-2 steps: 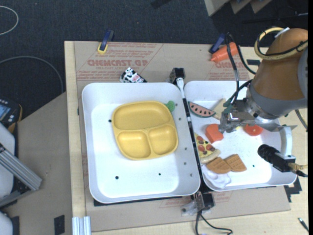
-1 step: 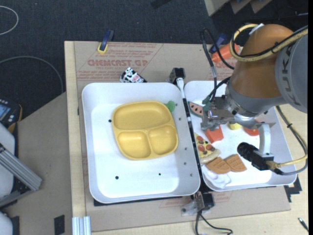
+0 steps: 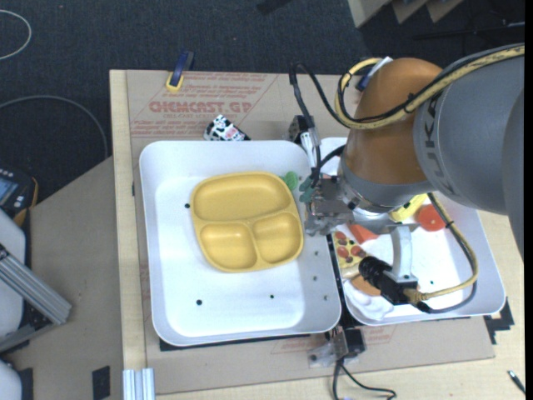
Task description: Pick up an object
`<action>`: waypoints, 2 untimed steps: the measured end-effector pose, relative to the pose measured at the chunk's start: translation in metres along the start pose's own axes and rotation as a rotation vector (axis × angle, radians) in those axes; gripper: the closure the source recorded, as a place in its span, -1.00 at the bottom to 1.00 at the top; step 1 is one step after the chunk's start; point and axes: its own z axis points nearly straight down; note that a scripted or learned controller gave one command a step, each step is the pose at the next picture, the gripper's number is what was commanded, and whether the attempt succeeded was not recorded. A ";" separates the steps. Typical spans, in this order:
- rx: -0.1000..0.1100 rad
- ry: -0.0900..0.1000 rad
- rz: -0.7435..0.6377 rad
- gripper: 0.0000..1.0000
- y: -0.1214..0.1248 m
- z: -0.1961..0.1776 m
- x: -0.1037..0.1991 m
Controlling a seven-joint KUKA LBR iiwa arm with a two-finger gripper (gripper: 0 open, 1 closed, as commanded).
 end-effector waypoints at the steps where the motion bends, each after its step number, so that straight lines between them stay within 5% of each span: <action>1: -0.001 -0.001 0.005 1.00 0.004 0.003 -0.007; 2: -0.007 -0.002 0.004 1.00 0.016 -0.006 -0.006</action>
